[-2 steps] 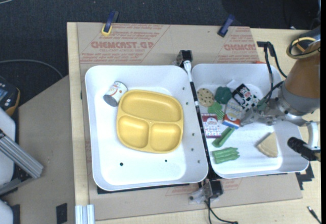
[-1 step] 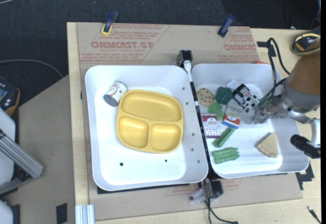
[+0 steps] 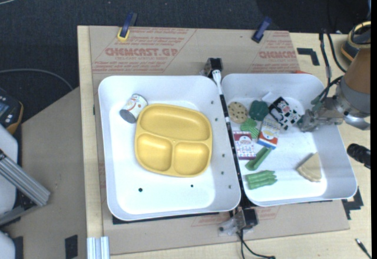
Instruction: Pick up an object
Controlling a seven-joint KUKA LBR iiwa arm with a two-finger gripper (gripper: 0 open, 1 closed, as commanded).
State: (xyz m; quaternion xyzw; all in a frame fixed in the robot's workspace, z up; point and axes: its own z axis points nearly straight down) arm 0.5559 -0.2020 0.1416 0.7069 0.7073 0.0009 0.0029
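The right white bin [image 3: 290,160] holds several small objects. Among them are a black-and-white spotted toy [image 3: 284,112], a dark green piece [image 3: 258,110], a round tan cookie [image 3: 237,112], a red-and-white carton [image 3: 268,136], a small red-printed card [image 3: 243,145], a green pea pod [image 3: 260,179] and a tan wedge [image 3: 310,168]. My gripper [image 3: 307,122] hangs low over this bin's right side, just to the right of the spotted toy and above the tan wedge. Nothing is visibly held.
The left white bin [image 3: 118,152] carries a yellow divided plate [image 3: 173,139] and a small tipped can [image 3: 132,107] at its upper left. The arm [image 3: 356,84] comes in from the right over the bin's edge. Clamps [image 3: 124,31] sit on the far edge of the board.
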